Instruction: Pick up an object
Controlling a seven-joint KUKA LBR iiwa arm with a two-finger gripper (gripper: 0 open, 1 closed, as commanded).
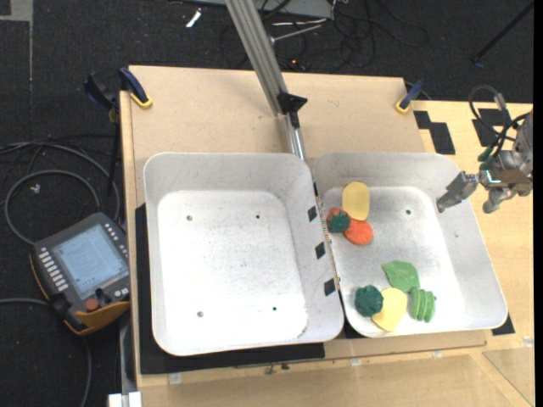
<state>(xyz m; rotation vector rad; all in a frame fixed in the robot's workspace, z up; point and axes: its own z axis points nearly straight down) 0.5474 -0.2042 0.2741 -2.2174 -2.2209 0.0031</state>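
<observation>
The right bin (462,253) holds several toy foods. A yellow piece (356,200), a small dark green piece (338,221) and an orange-red piece (361,233) cluster near its left wall. Toward the front lie a light green leaf (400,274), a dark green broccoli (368,299), a second yellow piece (390,309) and a ridged green piece (422,304). My gripper (467,203) hangs over the bin's upper right corner, open, with nothing between its fingers. It is well to the right of the nearest pieces.
The left bin (170,227) sits beside the right one, their walls meeting at the middle. A slanted metal pole (259,49) runs down from the top to the bins' junction. A teach pendant (81,265) lies off the bench at left.
</observation>
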